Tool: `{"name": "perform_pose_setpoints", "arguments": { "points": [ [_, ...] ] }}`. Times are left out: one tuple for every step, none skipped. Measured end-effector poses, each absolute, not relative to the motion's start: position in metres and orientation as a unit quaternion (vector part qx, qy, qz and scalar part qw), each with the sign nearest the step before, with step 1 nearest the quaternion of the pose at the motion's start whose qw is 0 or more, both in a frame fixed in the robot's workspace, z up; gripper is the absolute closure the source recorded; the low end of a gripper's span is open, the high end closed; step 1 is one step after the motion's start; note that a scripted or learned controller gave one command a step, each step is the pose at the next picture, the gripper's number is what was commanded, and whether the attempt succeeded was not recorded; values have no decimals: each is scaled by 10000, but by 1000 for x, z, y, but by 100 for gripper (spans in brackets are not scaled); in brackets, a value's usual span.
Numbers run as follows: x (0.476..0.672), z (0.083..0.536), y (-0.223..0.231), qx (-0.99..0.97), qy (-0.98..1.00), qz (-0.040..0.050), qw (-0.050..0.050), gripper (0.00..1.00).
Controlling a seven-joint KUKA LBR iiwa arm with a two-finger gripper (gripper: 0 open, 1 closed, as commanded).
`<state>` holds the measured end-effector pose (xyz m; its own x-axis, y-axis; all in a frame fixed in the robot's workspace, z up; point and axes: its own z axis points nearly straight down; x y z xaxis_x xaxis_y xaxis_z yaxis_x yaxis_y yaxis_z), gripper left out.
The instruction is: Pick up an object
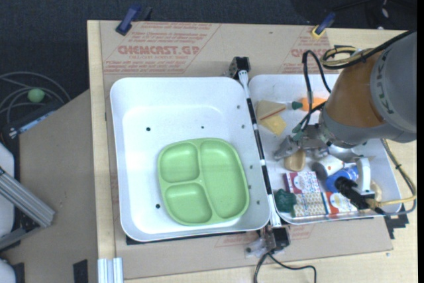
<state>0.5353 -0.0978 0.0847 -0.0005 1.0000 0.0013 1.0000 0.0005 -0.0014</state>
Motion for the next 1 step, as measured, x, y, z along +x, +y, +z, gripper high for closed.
{"name": "perform_pose_setpoints", "arguments": {
  "points": [
    [535,94,-98,-7073,-7069,0,3,100]
  ]
}}
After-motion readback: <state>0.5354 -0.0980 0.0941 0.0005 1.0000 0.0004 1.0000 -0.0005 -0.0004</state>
